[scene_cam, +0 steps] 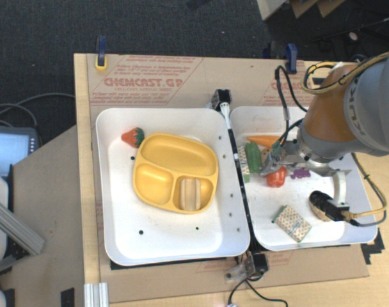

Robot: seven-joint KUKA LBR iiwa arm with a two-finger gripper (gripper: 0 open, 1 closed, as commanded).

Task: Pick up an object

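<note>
Yellow divided plate; red strawberry with green top; white bins; speckled beige sponge; orange carrot.

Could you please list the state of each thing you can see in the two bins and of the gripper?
yellow divided plate: upright in the left bin, a pale item in one compartment.
strawberry toy: lying beside the plate's upper left edge.
green item: lying in the right bin.
red item: lying just under the gripper.
patterned sponge: lying flat, apart.
gripper: low over the items, grasp unclear.
</note>
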